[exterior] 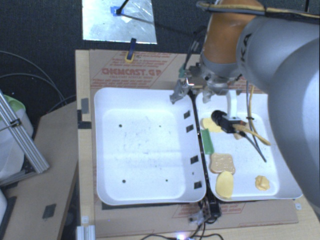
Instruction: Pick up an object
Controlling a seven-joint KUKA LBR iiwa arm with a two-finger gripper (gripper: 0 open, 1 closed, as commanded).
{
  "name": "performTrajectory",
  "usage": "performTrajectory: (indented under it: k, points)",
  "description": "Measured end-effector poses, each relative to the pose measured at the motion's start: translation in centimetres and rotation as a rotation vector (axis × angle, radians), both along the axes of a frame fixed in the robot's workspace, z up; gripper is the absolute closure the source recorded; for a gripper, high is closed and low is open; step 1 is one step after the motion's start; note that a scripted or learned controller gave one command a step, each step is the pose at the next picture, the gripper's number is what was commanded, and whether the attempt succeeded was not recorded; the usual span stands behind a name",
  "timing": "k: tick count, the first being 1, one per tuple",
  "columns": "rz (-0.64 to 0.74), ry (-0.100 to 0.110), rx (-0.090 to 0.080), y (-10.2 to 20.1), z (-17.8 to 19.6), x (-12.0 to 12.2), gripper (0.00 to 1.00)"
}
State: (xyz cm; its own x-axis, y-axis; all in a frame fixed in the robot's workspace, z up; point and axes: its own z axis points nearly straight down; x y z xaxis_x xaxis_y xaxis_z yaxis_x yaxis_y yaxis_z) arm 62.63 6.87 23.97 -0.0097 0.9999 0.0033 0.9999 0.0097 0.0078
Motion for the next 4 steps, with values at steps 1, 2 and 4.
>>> performTrajectory:
  k: [1, 2, 4]
  points:
    - [0.004, -0.001, 0.004, 9.2, 8.1, -3.9, 0.00]
    - [0.004, 0.001, 0.004, 17.2, 14.5, -7.1, 0.00]
    - [-0.008, 0.023, -0.009, 16.5, 10.0, -7.8, 0.00]
